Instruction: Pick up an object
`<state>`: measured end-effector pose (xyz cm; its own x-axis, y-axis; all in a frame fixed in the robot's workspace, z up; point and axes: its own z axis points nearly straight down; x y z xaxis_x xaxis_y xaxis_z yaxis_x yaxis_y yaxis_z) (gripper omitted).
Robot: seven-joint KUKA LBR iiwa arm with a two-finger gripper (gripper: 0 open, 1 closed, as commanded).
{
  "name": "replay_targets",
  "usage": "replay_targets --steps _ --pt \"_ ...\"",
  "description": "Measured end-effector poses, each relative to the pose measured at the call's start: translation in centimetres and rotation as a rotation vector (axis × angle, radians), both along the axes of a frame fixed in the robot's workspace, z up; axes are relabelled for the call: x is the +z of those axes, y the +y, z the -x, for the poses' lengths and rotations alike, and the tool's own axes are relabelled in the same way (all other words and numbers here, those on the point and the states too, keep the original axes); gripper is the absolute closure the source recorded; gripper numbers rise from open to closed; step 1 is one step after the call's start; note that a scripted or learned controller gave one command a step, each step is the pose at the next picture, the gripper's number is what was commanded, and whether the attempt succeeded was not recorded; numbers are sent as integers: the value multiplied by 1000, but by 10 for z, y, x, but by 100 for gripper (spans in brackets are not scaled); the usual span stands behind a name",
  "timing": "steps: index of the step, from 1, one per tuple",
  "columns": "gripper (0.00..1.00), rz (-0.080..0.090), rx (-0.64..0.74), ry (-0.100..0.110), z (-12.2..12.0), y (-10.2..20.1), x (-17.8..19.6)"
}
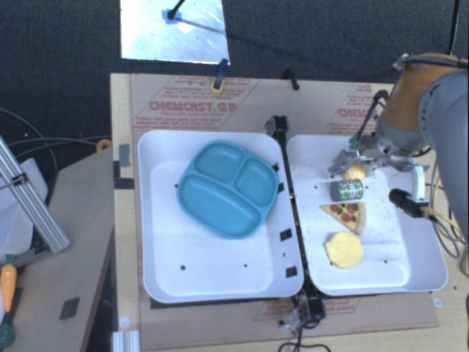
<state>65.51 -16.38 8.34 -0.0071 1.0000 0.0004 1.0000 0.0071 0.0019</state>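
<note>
Counting one plate [229, 189], four toys.

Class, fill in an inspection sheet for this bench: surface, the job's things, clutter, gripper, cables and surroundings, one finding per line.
Surface: two white bins, left bin and right bin, on a printed board.
Job's things: right bin holds a small can, pizza slice, yellow disc, pale yellow item.
Clutter: blue divided plate in left bin.
Gripper: gripper above the pale yellow item; finger state unclear.
Cables: black cables at far left.
Surroundings: shiny sheet behind, dark floor.
</note>
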Motion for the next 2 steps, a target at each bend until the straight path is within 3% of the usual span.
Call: replay_targets --steps 1,2 --pt "100 3 1 -5 -1 -2 14" --pt "100 -3 3 2 -7 85 2"
